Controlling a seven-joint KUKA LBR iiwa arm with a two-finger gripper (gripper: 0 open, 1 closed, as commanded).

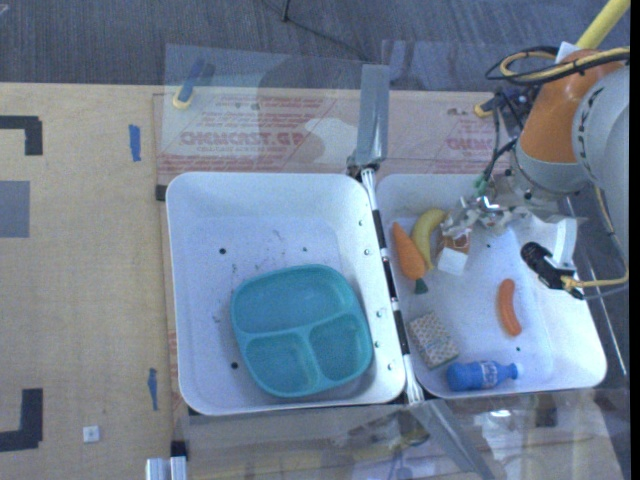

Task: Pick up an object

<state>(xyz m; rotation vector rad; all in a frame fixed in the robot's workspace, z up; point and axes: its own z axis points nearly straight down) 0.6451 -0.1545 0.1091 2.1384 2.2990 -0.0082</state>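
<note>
A teal divided tray [298, 330] was seen in the white left bin [195, 218], while an orange carrot [408, 251], a yellow banana [430, 230], an orange-red sausage [510, 307], a blue bottle [480, 374] and a speckled tan block [433, 338] were seen in the white right bin [580, 353].

Bench [80, 298]: pale wood, matt. Bins [270, 203]: white plastic, smooth, slightly scuffed. Teal tray [300, 330] at 6 o'clock: smooth plastic, soft sheen. Blue bottle [480, 374]: glossy plastic.
</note>
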